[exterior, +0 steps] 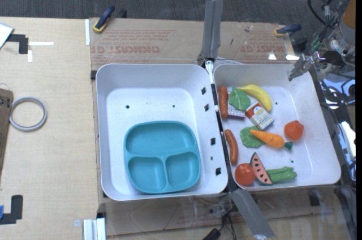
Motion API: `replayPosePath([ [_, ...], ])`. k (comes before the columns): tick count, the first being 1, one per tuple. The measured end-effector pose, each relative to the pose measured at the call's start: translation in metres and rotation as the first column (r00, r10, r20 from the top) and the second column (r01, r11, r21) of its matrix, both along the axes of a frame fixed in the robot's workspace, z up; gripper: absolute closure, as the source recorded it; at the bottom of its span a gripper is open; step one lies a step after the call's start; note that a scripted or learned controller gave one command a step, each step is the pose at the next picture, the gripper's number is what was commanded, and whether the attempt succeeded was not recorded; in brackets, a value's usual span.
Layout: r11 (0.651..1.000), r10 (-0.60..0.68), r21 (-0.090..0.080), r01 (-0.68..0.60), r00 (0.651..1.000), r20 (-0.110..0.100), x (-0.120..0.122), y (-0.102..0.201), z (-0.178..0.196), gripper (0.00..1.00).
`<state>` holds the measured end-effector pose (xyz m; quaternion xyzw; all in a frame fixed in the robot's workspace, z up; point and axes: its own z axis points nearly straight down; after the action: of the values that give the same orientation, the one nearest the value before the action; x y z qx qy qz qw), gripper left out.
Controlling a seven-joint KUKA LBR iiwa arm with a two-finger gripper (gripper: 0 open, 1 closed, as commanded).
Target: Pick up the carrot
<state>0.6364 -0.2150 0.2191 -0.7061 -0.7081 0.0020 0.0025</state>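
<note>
The carrot (267,137) is orange with a green tip and lies slanted in the middle of the right bin (322,137). It rests against a green leaf (248,135) on its left, with a small carton (259,116) just above it. My gripper (301,67) hangs over the bin's far right corner, well away from the carrot, up and to the right of it. Nothing is seen in the gripper.
Around the carrot lie a banana (257,95), two sausages (223,102) (231,146), a red-orange fruit (293,130), a tomato (244,174), a watermelon slice (259,169) and a green pod (281,175). The left bin (113,91) holds a teal divided plate (163,157). A tape roll (26,114) lies far left.
</note>
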Motion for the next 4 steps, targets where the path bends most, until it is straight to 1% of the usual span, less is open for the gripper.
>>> replayPosePath([
  [1, 0.994, 0.109, 0.001, -0.109, 0.994, 0.000, -0.045, 0.040, -0.077, 0.00],
  [2, 0.989, 0.145, 0.001, -0.145, 0.989, 0.000, -0.107, 0.061, -0.092, 0.00],
  [3, 0.994, 0.112, 0.001, -0.112, 0.994, 0.001, -0.137, 0.087, -0.131, 0.00],
  [4, 0.994, 0.110, 0.002, -0.110, 0.994, -0.003, -0.136, 0.086, -0.126, 1.00],
])
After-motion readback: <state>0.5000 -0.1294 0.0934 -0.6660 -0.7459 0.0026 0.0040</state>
